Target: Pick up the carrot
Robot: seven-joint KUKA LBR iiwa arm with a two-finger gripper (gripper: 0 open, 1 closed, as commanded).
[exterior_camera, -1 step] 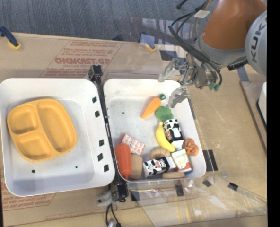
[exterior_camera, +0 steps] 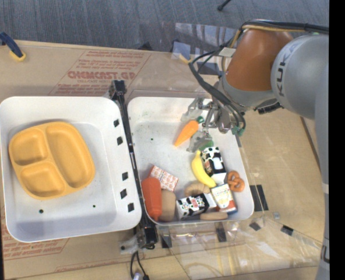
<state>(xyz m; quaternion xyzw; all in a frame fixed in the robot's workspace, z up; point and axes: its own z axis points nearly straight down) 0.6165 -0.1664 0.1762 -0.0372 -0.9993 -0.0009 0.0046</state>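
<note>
The orange carrot (exterior_camera: 185, 132) lies tilted in the upper middle of the right bin (exterior_camera: 143, 118), its thick end up and to the right. My gripper (exterior_camera: 200, 122) comes in from the right, directly at that thick end. It looks open, one finger (exterior_camera: 196, 105) above the carrot's end and the other below it, neither clearly pressing on it. The grey arm with its orange band (exterior_camera: 255, 57) hangs over the bin's upper right corner.
Several toys are crowded in the right bin's lower part: a banana (exterior_camera: 200, 171), a cow-patterned carton (exterior_camera: 214, 159), a pretzel (exterior_camera: 235, 181), a red cylinder (exterior_camera: 152, 196) and a pink wafer (exterior_camera: 164, 178). The left bin (exterior_camera: 56, 112) holds a yellow divided plate (exterior_camera: 50, 159).
</note>
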